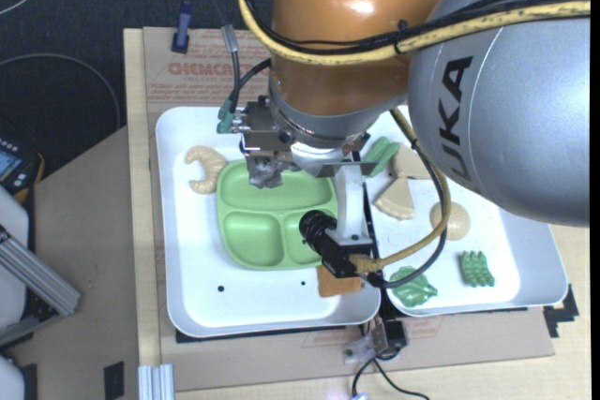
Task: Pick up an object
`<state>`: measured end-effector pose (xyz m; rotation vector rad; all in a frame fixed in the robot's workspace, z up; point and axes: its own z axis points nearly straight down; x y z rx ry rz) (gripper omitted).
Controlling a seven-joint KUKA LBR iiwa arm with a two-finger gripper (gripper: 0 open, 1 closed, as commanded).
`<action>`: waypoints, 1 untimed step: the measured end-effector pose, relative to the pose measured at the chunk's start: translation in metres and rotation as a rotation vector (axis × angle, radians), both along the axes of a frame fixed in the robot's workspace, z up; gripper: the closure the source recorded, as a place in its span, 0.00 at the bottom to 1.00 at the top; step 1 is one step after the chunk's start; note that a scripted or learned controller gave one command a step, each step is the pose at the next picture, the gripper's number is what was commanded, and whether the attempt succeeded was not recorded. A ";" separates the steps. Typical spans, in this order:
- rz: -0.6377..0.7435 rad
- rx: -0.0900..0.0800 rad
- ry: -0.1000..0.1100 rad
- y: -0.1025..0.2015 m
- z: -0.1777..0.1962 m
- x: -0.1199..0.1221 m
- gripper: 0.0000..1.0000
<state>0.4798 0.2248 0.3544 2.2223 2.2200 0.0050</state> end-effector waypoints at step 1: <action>-0.006 -0.008 0.014 -0.061 -0.096 -0.002 1.00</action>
